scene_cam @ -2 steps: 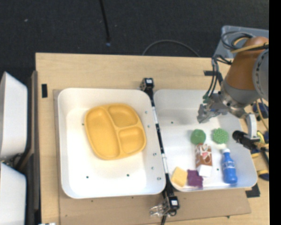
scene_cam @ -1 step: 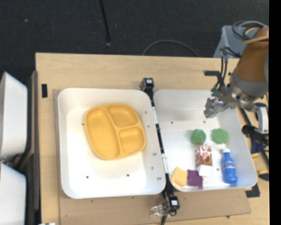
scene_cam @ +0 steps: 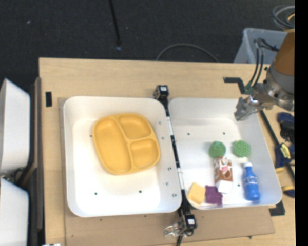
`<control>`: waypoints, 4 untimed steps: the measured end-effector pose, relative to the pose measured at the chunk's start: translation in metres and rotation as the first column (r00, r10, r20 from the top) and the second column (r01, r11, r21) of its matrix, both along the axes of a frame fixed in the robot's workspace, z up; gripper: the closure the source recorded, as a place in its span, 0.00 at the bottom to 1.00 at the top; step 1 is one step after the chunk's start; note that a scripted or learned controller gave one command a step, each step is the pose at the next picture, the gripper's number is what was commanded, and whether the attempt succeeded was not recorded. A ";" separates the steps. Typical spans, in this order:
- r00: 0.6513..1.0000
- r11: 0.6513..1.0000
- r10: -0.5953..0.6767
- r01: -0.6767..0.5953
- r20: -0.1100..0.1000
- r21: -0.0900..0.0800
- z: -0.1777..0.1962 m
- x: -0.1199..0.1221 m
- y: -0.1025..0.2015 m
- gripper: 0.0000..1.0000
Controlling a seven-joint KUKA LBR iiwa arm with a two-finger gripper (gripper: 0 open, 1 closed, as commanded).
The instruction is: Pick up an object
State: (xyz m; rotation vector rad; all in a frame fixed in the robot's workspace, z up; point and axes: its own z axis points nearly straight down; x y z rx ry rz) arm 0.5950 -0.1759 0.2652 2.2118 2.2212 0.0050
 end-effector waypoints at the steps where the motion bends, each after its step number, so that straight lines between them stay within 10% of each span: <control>1: 1.000 1.000 0.002 -0.002 -0.004 0.002 -0.004 0.017 0.047 1.00; 4: 1.000 1.000 0.003 -0.003 -0.007 0.004 0.002 0.032 0.209 1.00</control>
